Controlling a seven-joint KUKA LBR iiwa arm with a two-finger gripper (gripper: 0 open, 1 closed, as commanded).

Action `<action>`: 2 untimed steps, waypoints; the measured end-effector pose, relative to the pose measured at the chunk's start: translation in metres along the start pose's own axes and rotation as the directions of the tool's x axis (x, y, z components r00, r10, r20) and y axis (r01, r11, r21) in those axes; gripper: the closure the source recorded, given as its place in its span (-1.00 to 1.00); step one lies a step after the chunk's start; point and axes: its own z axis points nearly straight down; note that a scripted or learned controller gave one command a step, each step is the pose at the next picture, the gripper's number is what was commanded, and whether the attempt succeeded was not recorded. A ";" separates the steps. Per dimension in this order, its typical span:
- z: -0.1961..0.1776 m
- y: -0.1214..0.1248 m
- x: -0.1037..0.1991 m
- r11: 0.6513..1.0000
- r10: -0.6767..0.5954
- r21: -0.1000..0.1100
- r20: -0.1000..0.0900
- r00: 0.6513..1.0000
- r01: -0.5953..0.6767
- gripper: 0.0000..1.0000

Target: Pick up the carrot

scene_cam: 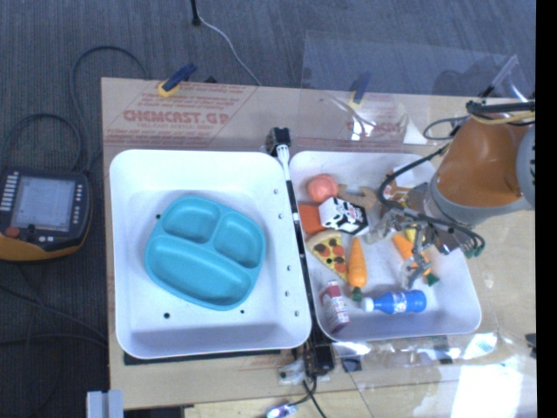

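**Carrot lies free in the right bin, gripper off to its side**

The carrot (356, 263) rests on the floor of the right bin (466, 316), near the middle, its length running roughly top to bottom in the camera view. Nothing grips it. It lies touching or just beside a pizza slice toy (329, 249) on its left, which leaves little room for a finger on that flank; the free side looks to be the right one.

Around it the clutter is tight. A black-and-white toy (345, 217) sits just above the pizza slice, and a pink ball-like item (322, 186) lies above that, near the bin's upper left corner. Below the carrot are a small dark-red bottle (335, 305) and a blue bottle (396, 302) lying on its side, near the carrot's lower tip.

The gripper (416, 252) hangs over the right half of the same bin, apart from the carrot, under the orange-banded wrist. A second small orange piece (401, 243) sits right by its fingers; whether they are closed on it or merely beside it I cannot tell, since cables and the arm's bulk blur that spot.

The left bin (130, 320) holds a blue divided plate (207, 250), plausibly the eventual drop place, well apart from the carrot.

By this look the pick has not been made.
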 end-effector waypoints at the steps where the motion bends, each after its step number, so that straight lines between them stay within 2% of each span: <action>1: -0.013 -0.001 -0.004 1.000 0.001 0.006 0.010 1.000 -0.001 1.00; 2: -0.012 0.000 -0.003 1.000 0.001 0.004 0.008 1.000 -0.001 -1.00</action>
